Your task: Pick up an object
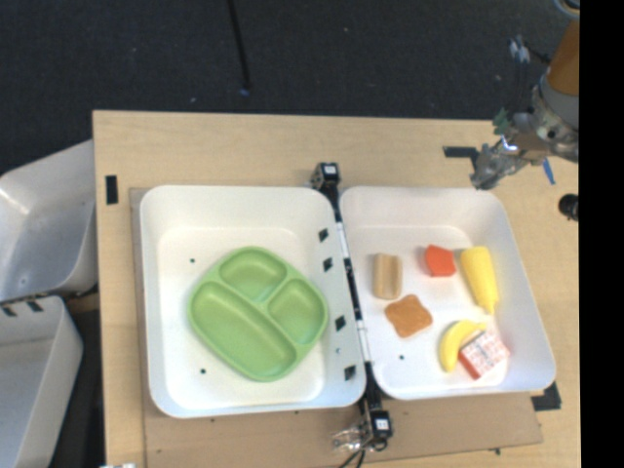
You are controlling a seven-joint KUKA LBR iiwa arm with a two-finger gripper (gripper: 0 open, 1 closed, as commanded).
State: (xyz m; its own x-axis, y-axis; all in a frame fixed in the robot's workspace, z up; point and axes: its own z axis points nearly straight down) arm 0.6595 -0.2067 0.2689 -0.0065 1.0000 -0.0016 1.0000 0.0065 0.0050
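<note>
The right bin holds several food toys. A tan bread roll lies at its left, with an orange toast slice just in front of it. A red-orange block and a long yellow piece lie at mid-right. At the front right, a yellow banana touches a red-and-white carton. My gripper hangs over the bench just behind the bin's back right rim, well apart from all the toys. Nothing shows in its grasp.
The left bin holds a green divided plate. Small black clips sit along the seam between the bins. A white container stands off the bench's left edge. Bare wooden bench runs behind both bins.
</note>
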